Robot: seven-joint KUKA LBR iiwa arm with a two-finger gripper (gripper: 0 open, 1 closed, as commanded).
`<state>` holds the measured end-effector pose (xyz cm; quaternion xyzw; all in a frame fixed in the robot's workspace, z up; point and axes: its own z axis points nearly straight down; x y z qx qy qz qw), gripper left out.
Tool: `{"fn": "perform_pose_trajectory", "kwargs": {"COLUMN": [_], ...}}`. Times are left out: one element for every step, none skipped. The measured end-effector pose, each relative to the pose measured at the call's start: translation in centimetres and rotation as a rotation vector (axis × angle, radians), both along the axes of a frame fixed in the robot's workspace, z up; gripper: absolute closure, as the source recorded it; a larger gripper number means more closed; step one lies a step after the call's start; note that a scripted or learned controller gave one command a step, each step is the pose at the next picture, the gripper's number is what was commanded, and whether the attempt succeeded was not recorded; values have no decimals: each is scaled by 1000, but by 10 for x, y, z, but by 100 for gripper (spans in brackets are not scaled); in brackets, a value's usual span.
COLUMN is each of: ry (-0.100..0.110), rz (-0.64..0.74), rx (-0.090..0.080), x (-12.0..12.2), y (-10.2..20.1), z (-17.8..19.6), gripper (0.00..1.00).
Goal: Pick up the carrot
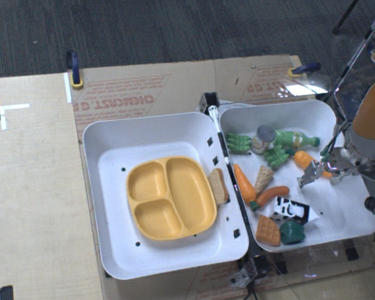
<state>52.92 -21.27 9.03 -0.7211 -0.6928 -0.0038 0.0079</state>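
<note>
Near the right bin's [355, 228] left wall lies the carrot [244, 183]. The jaws [313, 175] hang open and empty toward its right edge. The cardboard's [135, 95] print reads mirrored, illegible.

Plate [171, 197] in L bin [105, 188]; carrot [244, 182] in R bin [335, 220].

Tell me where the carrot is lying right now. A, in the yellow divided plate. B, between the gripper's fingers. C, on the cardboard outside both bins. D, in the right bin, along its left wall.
D: the carrot lies in the right bin close along its left wall, apart from the yellow divided plate in the left bin, with the gripper off to its right.
</note>
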Motion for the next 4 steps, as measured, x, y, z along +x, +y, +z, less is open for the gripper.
{"fn": "perform_pose_trajectory", "kwargs": {"ry": [-2, -1, -2, -3], "rz": [-211, -202, 68, 68], "rx": [-19, -23, -16, -16], "x": [57, 57, 42, 42], "y": [31, 31, 47, 47], "z": [1, 10, 1, 1], "gripper": [0, 100, 100, 0]}}
